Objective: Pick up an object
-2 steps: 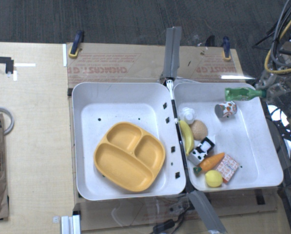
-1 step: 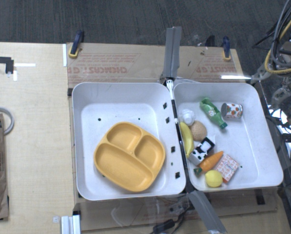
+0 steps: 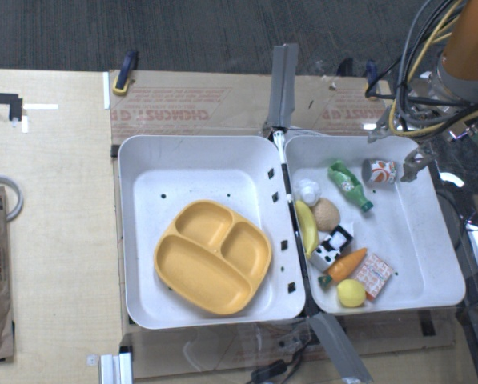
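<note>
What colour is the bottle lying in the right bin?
Green, with a white label; the bottle shows clearly in the camera view.

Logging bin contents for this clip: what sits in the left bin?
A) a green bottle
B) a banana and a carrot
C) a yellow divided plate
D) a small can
C: the yellow divided plate lies alone in the left bin; the food items crowd the right bin.

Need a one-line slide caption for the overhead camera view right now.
Arm's gripper beside small can in right bin of toy food; yellow divided plate in left bin.
</note>
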